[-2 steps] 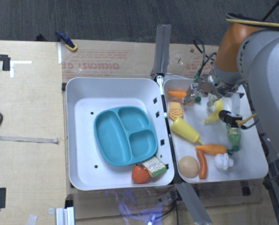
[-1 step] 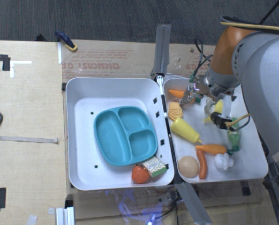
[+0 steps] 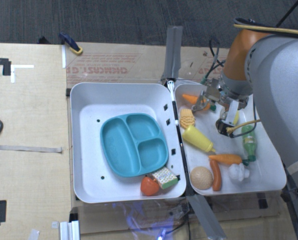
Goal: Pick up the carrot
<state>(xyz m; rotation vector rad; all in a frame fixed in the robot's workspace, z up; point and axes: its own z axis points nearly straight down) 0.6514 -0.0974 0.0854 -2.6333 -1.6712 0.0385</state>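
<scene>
My gripper [image 3: 205, 104] sits at the right bin's [image 3: 269, 181] 11 o'clock corner, right on the carrot [image 3: 191, 99]. Carrot lies roughly 9-to-3, tip direction unclear. Can't tell whether my fingers are apart.

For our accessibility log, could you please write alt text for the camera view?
The grey arm's pincer hovers at the back of the right bin, right beside a carrot; a second carrot, corn, a yellow bottle and an egg lie nearby. The left bin holds a blue divided plate and a tomato.
</scene>
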